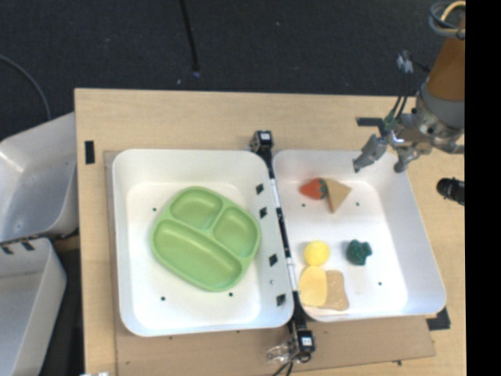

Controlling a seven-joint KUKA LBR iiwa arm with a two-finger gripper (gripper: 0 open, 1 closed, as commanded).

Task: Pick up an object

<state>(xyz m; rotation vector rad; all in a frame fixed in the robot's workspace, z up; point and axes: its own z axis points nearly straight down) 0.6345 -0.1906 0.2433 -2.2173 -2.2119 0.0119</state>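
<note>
Five small items lie in the right bin (407,233); I note none is held. My gripper (387,157) hangs over that bin's far right corner, fingers spread apart and empty. Nearest candidate: the red piece (313,188) touching the tan wedge (338,193), lying toward the left and nearer side from the fingers, long axis roughly across the bin. The yellow ball (317,251), green lump (358,251) and yellow-and-tan slices (324,289) sit further off. A green tray (205,238) occupies the left bin (133,288) on the tabletop (188,120).

hand (385,157) open above right bin (407,233) far rim; green tray (205,238) in left bin (133,210).
</note>
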